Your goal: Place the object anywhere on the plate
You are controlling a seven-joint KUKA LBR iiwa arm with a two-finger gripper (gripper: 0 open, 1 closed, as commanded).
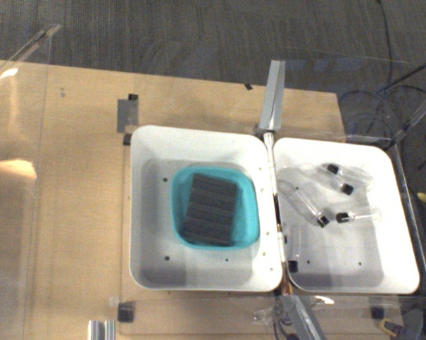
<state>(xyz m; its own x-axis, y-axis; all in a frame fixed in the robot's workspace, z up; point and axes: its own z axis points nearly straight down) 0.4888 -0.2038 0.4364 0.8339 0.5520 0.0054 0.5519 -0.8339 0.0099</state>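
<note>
A teal plate (249, 218) with a raised rim sits in the middle of the left white bin (147, 198). A dark grey ribbed block (210, 206) lies flat on the plate. It covers most of the plate's floor, with its long side running front to back, tilted slightly. Nothing touches the block or the plate.
The right white bin (400, 230) holds several clear plastic tubes with black caps (331, 168), scattered across its back and middle. A grey metal bar (273, 94) stands behind the joint between the bins. Cables run past the back right corner.
</note>
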